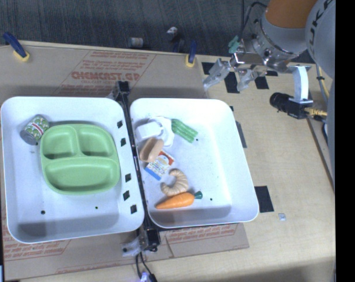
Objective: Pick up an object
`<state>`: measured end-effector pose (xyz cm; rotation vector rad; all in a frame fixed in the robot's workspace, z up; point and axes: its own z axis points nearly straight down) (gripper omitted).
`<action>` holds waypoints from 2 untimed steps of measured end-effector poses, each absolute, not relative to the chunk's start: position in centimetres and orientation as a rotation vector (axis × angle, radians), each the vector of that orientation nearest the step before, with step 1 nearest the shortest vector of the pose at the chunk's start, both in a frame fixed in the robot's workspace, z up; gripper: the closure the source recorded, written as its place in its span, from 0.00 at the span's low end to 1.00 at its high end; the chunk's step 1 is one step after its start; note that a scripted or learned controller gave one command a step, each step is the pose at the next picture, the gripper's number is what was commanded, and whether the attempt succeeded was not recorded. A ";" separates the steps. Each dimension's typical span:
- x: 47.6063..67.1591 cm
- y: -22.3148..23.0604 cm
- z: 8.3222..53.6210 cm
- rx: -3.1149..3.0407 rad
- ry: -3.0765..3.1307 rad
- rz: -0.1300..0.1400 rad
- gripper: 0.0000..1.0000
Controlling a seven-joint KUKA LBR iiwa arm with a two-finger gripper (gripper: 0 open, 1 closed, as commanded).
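My gripper [229, 79] hangs above the bench just beyond the far right corner of the right bin [239, 157]. Its two fingers are spread apart with nothing between them. In the right bin lie a green cucumber-like piece [184, 130], a white cup-like thing [153, 127], a tan bread-like piece [150, 149], a small printed packet [159, 165], a beige croissant-like piece [176, 181] and an orange carrot [176, 201]. The left bin [13, 157] holds a green divided plate [80, 157] and a small can [35, 128] at its far left corner.
Both bins rest on a cardboard sheet [101, 69] clamped to the bench. Black tape patches [263, 198] mark the bench right of the bins. The items in the right bin cluster along its left side; its right half is bare white floor.
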<state>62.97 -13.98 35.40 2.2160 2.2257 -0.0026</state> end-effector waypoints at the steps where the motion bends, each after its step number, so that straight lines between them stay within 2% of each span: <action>1: 63.1 -13.8 36.5 2.206 2.234 -0.001 1.00; 2: 65.2 -6.9 26.3 2.217 2.232 -0.005 1.00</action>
